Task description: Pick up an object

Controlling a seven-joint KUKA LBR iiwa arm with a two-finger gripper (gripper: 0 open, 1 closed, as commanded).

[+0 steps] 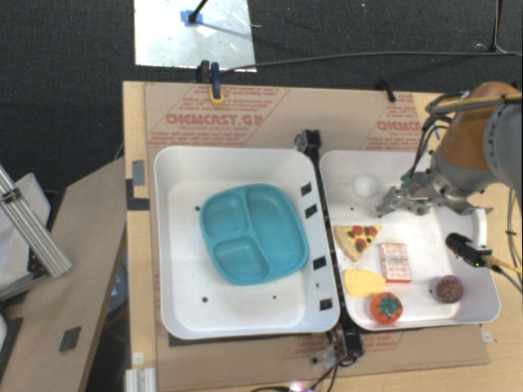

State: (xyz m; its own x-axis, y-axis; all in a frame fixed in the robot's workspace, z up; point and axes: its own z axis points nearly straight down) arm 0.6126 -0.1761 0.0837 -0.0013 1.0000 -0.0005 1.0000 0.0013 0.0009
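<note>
While the teal divided plate (254, 233) fills the left bin (176, 178), your targets lie in the right bin (484, 300): pizza slice (358, 239), yellow piece (363, 282), tomato (386, 307), small box (394, 262), all light, stiff toys. Take the box across its narrow sides; room surrounds it. The gripper (392, 202) hovers far of them, beside a white ball (364, 186); finger state you cannot tell.

Bright, even overhead light; soft shadows w/ mild glare on white bins (180, 219); focus fairly sharp, slight grain.
</note>
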